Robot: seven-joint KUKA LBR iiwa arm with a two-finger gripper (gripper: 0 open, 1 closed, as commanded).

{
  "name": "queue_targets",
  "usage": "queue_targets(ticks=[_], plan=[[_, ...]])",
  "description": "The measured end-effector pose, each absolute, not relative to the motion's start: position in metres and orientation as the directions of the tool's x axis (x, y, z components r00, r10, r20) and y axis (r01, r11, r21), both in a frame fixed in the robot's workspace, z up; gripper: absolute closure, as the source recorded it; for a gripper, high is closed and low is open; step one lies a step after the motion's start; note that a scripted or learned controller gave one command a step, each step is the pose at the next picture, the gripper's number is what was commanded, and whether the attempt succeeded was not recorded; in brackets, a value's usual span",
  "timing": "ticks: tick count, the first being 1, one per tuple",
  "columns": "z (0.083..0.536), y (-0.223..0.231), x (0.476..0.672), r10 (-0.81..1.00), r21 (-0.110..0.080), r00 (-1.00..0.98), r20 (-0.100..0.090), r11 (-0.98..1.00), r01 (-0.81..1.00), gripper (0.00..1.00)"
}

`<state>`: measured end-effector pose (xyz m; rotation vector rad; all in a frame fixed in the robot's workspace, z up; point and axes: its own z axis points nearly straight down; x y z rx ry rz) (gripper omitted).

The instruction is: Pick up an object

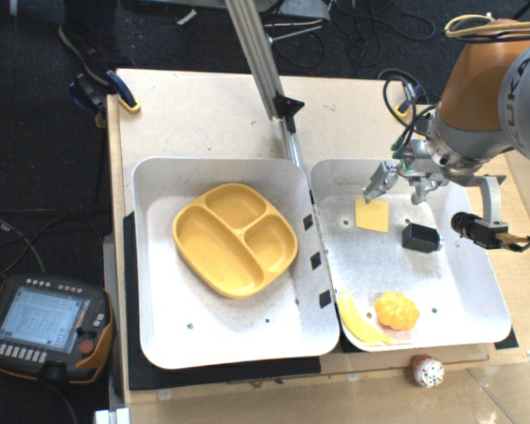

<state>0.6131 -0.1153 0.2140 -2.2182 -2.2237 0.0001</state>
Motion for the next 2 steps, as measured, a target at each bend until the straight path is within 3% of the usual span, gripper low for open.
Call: queue_targets(ticks=[1, 2], plan=[[0.214, -0.115, 0.613, 1.000, 0.000, -0.002, 0.000, 0.002, 1.000, 0.00], [0.154, -0.107, 0.611, 1.000, -0.006, -0.002, 0.001, 0.002, 1.000, 0.00]])
